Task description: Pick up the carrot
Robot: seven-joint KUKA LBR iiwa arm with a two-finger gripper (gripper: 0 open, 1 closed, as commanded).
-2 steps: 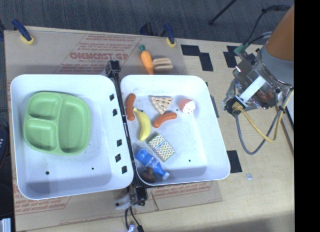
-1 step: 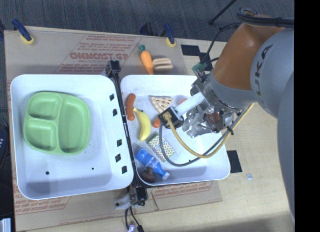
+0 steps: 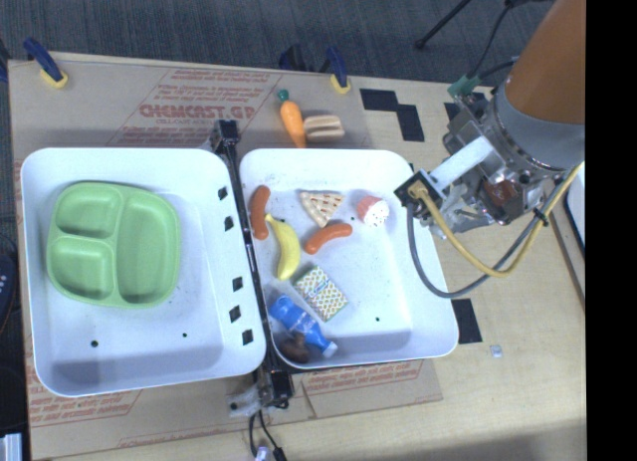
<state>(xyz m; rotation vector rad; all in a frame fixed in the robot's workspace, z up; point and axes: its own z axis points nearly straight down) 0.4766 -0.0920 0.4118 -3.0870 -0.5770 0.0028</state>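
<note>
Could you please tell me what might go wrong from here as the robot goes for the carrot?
The carrot lies outside the bins, behind the right bin and its far rim, right beside a bun; a grab may catch the bun instead. An orange sausage in that bin could be mistaken for it.

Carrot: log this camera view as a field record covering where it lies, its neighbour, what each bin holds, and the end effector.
carrot: on the cardboard behind the right bin, outside both bins
neighbour: tan bun toy, close beside it on the view's right
right bin: banana, patterned box, blue bottle, among other toys
left bin: green divided plate
end effector: past the right bin's right rim, well apart from the carrot
task state: carrot not yet picked up
</note>
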